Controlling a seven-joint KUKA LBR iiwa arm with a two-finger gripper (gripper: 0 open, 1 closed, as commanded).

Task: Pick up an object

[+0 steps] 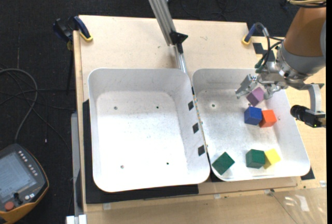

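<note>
My gripper (257, 88) hangs over the back of the right bin (290, 137), with the arm coming in from the right. Its fingers (243, 87) are spread open. A purple block (255, 96) sits just below and between them, and the gap is wider than the block. Right in front of it a blue block (253, 115) touches an orange block (268, 118). Near the bin's front edge lie a dark green block (223, 162), a second green block (255, 158) and a yellow block (272, 156) beside it.
The left bin (104, 88) adjoins the right one along a shared middle wall. A slanted metal pole (161, 10) runs from the top of the view to the bins' back junction. Clamps sit at the board's back corners (78, 26).
</note>
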